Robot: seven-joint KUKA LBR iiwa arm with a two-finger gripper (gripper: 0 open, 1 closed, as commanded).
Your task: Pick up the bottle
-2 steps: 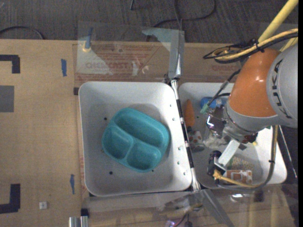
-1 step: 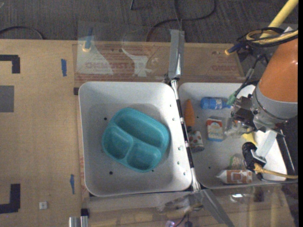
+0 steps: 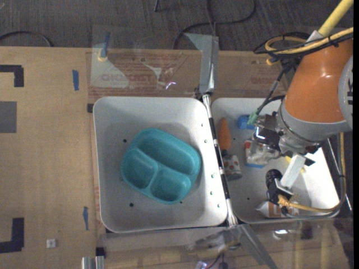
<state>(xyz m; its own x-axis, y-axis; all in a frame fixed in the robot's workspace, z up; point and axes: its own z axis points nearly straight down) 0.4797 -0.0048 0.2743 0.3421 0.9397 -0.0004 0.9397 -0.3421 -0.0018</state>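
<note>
End effector (image 3: 262, 145), grip state unclear, over right bin (image 3: 320, 192); small box (image 3: 232, 166) label illegible.

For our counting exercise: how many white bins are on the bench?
2. The left bin holds a teal plate. The right bin sits beside it, partly under the arm. No other bins seem hidden.

Single arm (image 3: 336, 102) reaches in from upper right of view, sloping down and to left. Broad orange band (image 3: 317, 80) sits above wrist, with grey casing beside it at right edge. Grey wrist (image 3: 308, 129) below band is rounded and tilted toward lower left. Claw (image 3: 263, 142) projects from wrist's left side, held low, metal body glinting. Claw open or closed: cannot tell.
</note>
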